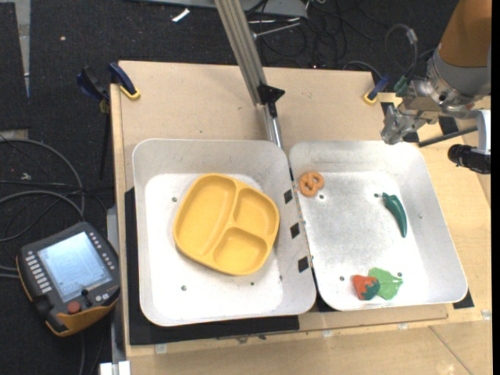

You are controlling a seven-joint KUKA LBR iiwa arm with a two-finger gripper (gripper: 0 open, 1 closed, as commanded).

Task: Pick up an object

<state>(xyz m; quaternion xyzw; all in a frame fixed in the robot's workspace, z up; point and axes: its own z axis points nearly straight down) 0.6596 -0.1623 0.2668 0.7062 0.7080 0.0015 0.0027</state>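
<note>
The arm point(469, 37) is cut off by the top and right edges. The gripper point(393, 130) at the right bin's point(437, 233) far corner is too small and dark to read. The red toy point(364, 287) is partly hidden under the green piece point(387, 282)

Tan table point(195, 100) carries two shallow white bins side by side; left bin point(156, 287), right bin point(437, 233). Yellow three-compartment tray point(226, 223) lies in left bin, tilted a bit. Black clips point(297, 229) sit along the seam between bins. Slanted metal pole point(242, 37) runs from top down to the seam. Yellow-tipped clamps at table's back corners, left one point(125, 84), right one point(373, 94). Teach pendant point(69, 276) with lit screen on dark floor, left of table; cables near it.
</note>
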